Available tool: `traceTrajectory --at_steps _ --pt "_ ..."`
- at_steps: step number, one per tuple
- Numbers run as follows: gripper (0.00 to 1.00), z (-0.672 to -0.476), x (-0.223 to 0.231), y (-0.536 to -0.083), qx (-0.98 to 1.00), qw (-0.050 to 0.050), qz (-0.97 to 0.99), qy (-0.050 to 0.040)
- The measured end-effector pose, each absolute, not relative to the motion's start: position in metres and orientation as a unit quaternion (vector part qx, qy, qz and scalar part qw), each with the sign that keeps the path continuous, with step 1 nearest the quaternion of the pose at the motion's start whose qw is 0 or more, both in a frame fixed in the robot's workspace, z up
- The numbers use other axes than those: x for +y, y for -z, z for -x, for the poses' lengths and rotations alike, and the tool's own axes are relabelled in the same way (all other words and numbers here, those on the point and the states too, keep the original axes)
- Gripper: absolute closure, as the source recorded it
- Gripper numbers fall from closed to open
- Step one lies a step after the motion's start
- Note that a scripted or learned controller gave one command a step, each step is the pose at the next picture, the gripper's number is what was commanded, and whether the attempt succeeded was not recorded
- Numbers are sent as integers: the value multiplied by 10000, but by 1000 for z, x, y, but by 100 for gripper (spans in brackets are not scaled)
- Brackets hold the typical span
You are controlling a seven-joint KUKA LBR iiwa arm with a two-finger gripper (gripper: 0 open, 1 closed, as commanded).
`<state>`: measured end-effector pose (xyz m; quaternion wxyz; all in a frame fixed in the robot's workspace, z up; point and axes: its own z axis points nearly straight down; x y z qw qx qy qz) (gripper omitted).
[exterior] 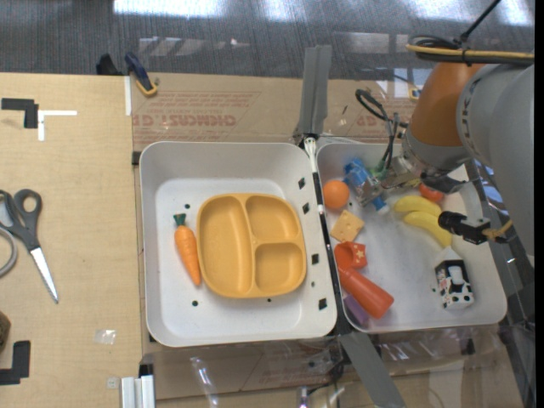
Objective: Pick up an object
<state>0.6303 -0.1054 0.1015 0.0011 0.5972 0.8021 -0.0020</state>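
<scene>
My gripper (376, 192) reaches down into the right bin (408, 313) near its back left corner, under the grey arm with the orange band (442, 109). It sits just right of a small blue toy (356, 175) and an orange ball (337, 194). A yellow banana (422, 215) lies to its right, with a red piece (431, 192) behind it. A cheese wedge (347, 226), a red block (351, 255) and a red-orange bottle (367, 291) lie along the bin's left side. A black-and-white cow toy (450, 283) rests at the front right.
The left bin (161, 313) holds a yellow divided plate (252, 245) and a carrot (187, 252) beside it. Scissors (30, 236) lie on the wooden bench at the far left. A blue clip (140, 75) sits behind the bins on the cardboard.
</scene>
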Motion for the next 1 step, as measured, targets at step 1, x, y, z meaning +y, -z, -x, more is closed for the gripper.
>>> traceTrajectory --at_steps 1 --pt "100 -623 -51 -256 8035 8 -5954 8"
